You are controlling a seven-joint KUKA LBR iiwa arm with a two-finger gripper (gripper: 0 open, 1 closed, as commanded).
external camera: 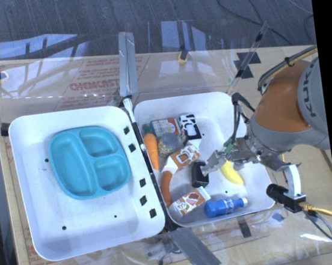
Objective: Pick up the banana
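At the near edge of the right bin (249, 207) a blue bottle (224, 205) lies on its side with its white cap pointing right, and just left of it sits a small carton (188, 203) with a red and white label. Beside the carton's left end, against the divider between the bins, a reddish sausage-shaped piece (166, 186) stands lengthways. Just beyond the bottle, the banana (232, 173) lies on the bin floor in the right half, yellow and tilted. The claw (211, 164) sits at the banana's upper left end, its dark parts low over the bin; whether the banana is between its fingers, or how far they are spread, cannot be told from here. A black block (198, 174) lies just left of the claw. The grey arm (287, 134) with its orange band reaches in over the bin's right wall. Farther on, a second small carton (186, 156) lies tilted near the middle, and an orange carrot (151, 150) runs along the divider. At the far end sit a grey round can (168, 142), a flat printed packet (163, 127) and a black and white box (189, 126). In the left bin (40, 236) a light blue divided tray (89, 160) rests on the floor, toward the far side. Both bins stand on the bench (56, 82).
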